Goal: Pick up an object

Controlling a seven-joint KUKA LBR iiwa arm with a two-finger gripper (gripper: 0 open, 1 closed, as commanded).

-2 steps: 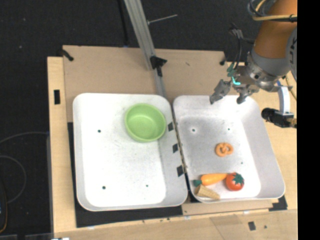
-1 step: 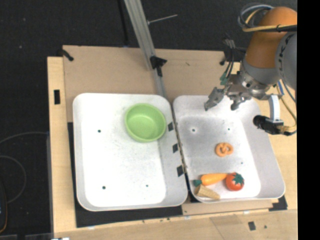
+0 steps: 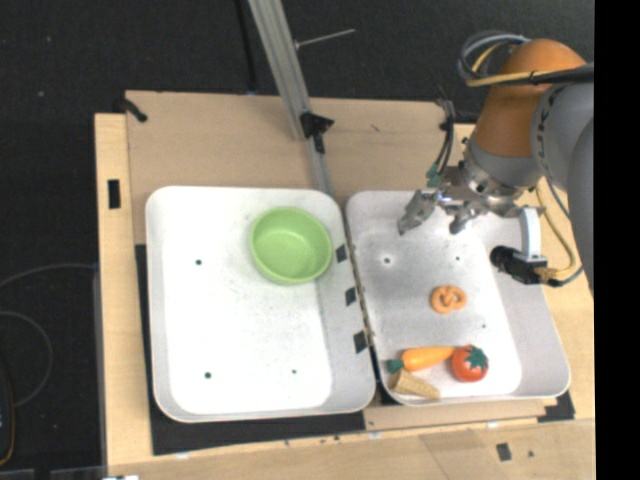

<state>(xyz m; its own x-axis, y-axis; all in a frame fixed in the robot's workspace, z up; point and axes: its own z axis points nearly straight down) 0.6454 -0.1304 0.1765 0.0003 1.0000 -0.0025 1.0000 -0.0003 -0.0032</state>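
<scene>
- Camera view first: we see the tool [image 3: 433,215] hanging over the top end of the right bin [image 3: 530,368], fingers spread apart with nothing between them, so it's carrying zilch.
- The nearest candidate is the little orange pretzel-shaped toy [image 3: 448,299], lying on the bin floor below the tool in the picture, toward the near edge and a touch to the right. Well apart from the fingers, not touching.
- It's roundish, so we don't think there's much of a long axis to line up with (handy, honestly).
- Further down the same bin sit a carrot [image 3: 427,358], a tomato [image 3: 470,364] just beside it, and a pale cone-like wedge [image 3: 416,387] near the bottom rim. The carrot's long axis runs roughly left-right in the picture.
- The left bin [image 3: 180,298] holds a green bowl [image 3: 291,245], well away across the divider.
- Arm pose: it comes in from the right, the orange band [image 3: 515,98] above the wrist, with the wrist angled down and left into the bin.
</scene>
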